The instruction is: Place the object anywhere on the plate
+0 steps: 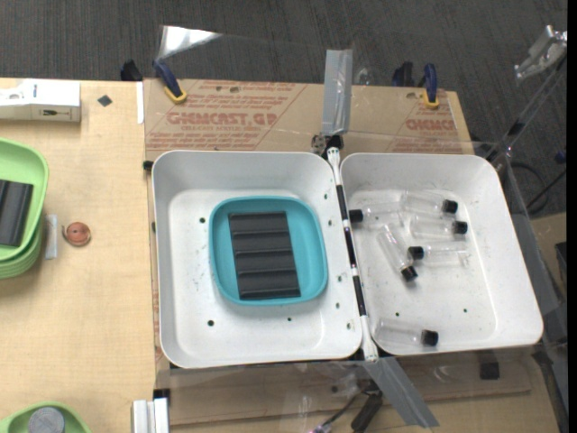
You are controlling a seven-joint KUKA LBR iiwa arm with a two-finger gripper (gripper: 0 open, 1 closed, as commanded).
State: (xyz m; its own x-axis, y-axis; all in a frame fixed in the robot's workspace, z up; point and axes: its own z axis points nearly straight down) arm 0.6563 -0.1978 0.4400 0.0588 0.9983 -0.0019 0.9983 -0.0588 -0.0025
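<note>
I see clear vials [394,244] with black caps lying scattered in the bin right of the teal plate [268,251]. They look light, slippery, rollable; I'd grip mid-barrel. I cannot tell the claw's state.

A dark grey carpeted floor [270,16] runs across the top and down the right side. A light wooden bench [90,332] takes up the left part. On it lies a brown cardboard sheet [243,106] with red printing, held at its far edge by two blue and yellow clamps [168,81]. A small white box [41,100] sits at the bench's far left edge. A thin metal stand [541,57] rises at the upper right. The light is even and soft.
</note>
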